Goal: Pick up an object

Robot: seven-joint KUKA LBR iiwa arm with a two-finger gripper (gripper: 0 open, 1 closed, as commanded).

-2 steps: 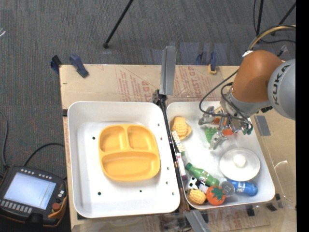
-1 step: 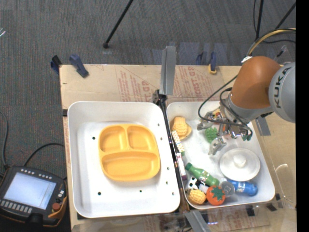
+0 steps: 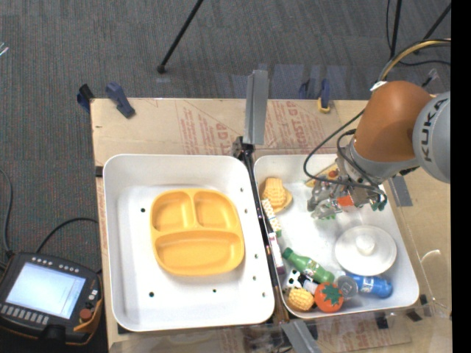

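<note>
Gripper (image 3: 340,201) low in right bin (image 3: 409,259), above white lid (image 3: 365,249); can't tell if open or clenched tbh.

A plywood bench (image 3: 184,123) with red printed markings carries two shallow white bins side by side: the left bin (image 3: 121,271) at nine o'clock, the right bin (image 3: 401,241) at three o'clock.

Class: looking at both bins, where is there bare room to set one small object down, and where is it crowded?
Free: the left bin's white floor around the yellow tray. Crowded: the right bin, with the gripper, white lid, green bottle and tomato.
</note>
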